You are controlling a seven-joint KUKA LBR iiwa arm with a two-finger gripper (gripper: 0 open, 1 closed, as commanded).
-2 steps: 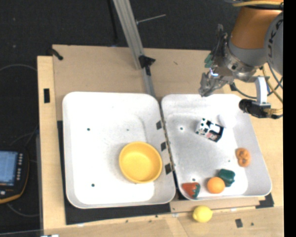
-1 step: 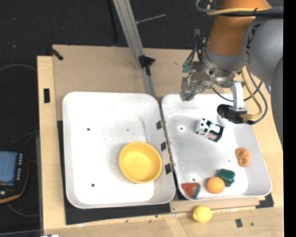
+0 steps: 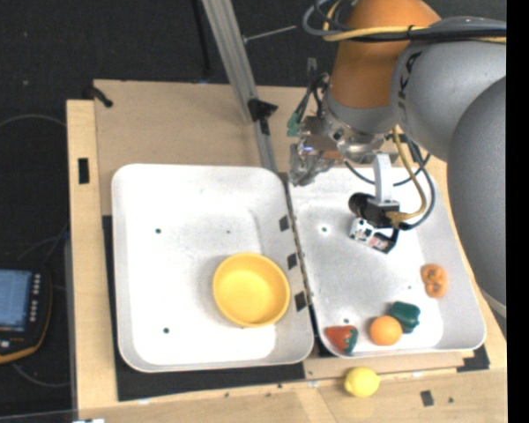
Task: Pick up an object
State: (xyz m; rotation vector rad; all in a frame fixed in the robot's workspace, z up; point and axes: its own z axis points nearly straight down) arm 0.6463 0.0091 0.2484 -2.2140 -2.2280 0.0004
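**Gripper above the bin divide, nothing lifted yet**

The gripper [image 3: 301,167] hangs at the 12 o'clock end of the seam where the two white bins meet. It is at the tip of the grey arm [image 3: 450,77], which comes in from 3 o'clock. I cannot tell from this angle whether it is spread or pressed together. Nothing shows in its grasp.

The pick looks not yet begun, since every object lies at rest. In the left bin [image 3: 176,227], a yellow bowl [image 3: 251,289] sits upright toward 5 o'clock, close to the divide. In the right bin [image 3: 353,280], four small things gather along the 6 o'clock side:
- A red piece [image 3: 341,337] is tucked into the 7 o'clock corner.
- An orange ball [image 3: 385,330] lies just beside the red piece.
- A green piece [image 3: 406,314] touches or nearly touches the ball.
- A pale orange lump [image 3: 434,278] lies near the 3 o'clock wall.

A lemon [image 3: 361,382] lies outside the bins on the bench [image 3: 159,122], just past the right bin's 6 o'clock rim.

All of the task is left: choosing a target, travelling to it, descending, closing and lifting.

For room, the middle of the right bin is bare floor, which gives a clear path toward 6 o'clock. The red piece is hemmed in by two walls, and the ball and green piece crowd each other. The lump has a wall beside it. The bowl has open floor on its 9 and 12 o'clock sides.
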